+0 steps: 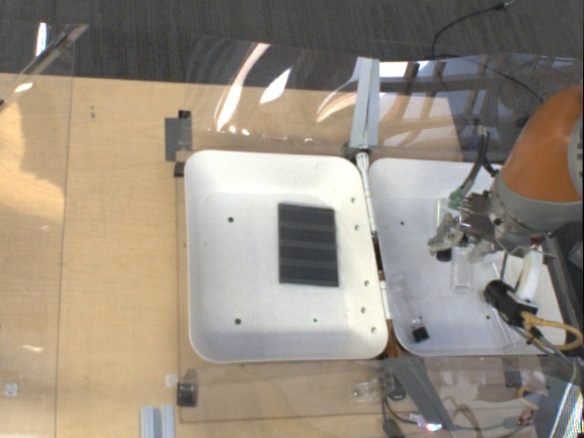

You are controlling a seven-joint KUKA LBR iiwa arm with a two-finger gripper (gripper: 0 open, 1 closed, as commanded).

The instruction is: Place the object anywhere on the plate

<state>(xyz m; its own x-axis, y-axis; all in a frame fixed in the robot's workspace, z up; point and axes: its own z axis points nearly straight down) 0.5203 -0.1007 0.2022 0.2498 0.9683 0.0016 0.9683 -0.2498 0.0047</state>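
The plate [307, 244] is a dark ridged rectangle lying flat in the middle of the left bin [219, 245]. A small black block [420, 333] rests on the floor of the right bin [406, 199], close to its front edge. My gripper [454, 249] hangs over the middle of the right bin, behind the block, a little to its right and apart from it. Nothing shows in the gripper's grasp. The orange band of the arm [547, 153] rises behind the gripper on the right.
A raised divider [372, 235] separates the two bins. Cables and a yellow-tipped fitting [525, 313] trail from the wrist over the right bin's front right corner. A clear shield [274, 89] stands behind the bins.
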